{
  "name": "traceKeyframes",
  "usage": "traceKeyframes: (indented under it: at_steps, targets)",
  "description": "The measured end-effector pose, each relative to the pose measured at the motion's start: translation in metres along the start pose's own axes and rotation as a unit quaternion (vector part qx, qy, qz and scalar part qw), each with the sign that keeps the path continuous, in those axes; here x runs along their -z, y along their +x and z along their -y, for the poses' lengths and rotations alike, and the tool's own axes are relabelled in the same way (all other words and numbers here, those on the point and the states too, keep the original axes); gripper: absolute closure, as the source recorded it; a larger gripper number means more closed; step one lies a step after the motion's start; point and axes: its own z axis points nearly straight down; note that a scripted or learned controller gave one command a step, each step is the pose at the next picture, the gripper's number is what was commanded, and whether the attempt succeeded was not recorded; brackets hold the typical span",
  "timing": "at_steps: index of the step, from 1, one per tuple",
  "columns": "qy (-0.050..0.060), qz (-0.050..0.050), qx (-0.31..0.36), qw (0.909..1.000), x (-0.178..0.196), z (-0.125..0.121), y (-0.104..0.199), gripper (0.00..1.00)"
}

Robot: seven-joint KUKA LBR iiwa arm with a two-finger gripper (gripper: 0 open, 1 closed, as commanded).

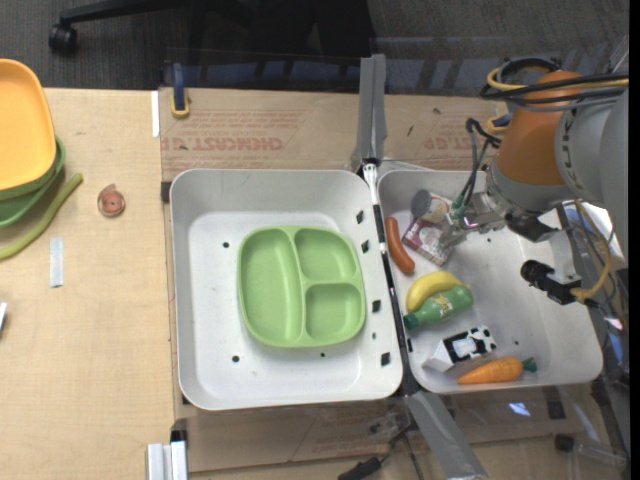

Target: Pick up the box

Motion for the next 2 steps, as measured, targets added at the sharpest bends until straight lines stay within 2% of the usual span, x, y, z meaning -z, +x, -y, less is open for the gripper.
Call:
traceKeyframes:
  at_steps: [1, 2]
  targets:
    - [-0.001, 0.003, 0.113, 0.9935, 0.0003, 0.0030, -0.0003, 1.00]
    - [-0.001, 0.003, 0.178, 0.9840, 0.0003, 0.0023, -0.0024, 1.00]
